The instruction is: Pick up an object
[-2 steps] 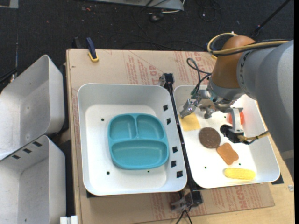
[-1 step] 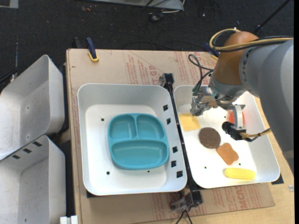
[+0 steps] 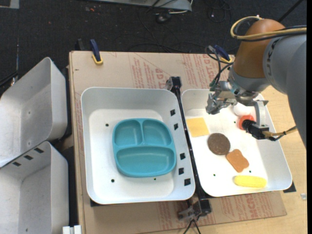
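Bins, white, shallow: two, side by side on a brown board.

Left bin: one item, a teal divided plate with three compartments, two small ones at the far side and one long one at the near side, lying flat near the middle of the bin.

Right bin: five loose items visible.
- One pale yellow square slice, flat, close to the divider wall between the bins.
- One dark brown round patty, flat, just beside the near right corner of the slice.
- One tan toast-shaped piece, lying just near-right of the patty.
- One yellow corn cob, lying lengthwise near the bin's near rim.
- One small red-orange piece at the far right, partly hidden behind the arm's hardware; shape cannot be told.

Arm: one, grey with an orange band, entering from the right. Its gripper points down over the far part of the right bin, beyond the yellow slice; nothing is seen between the fingers, and whether they are spread or pressed together cannot be told.
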Robot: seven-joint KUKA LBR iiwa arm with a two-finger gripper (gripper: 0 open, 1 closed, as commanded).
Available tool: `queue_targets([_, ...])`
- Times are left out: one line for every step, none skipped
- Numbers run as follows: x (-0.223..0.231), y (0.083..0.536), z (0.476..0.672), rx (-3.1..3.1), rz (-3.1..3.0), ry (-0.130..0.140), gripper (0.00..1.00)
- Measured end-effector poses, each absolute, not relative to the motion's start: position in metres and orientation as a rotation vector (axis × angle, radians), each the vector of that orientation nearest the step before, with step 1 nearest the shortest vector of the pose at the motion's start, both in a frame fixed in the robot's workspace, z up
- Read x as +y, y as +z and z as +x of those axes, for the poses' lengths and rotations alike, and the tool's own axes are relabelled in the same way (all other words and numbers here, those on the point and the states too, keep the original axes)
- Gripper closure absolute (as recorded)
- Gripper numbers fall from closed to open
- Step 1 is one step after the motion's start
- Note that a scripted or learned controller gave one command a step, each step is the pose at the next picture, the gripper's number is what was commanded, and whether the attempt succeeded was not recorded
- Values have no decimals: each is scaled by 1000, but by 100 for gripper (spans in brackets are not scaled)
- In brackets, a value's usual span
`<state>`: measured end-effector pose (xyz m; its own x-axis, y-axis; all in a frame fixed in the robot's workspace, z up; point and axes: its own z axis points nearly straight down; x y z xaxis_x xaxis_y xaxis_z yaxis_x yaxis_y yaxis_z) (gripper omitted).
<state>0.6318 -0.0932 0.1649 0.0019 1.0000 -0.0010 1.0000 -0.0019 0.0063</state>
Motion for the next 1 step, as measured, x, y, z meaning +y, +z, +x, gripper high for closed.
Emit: queue_targets([-85,223,638,2222,2214,7,100])
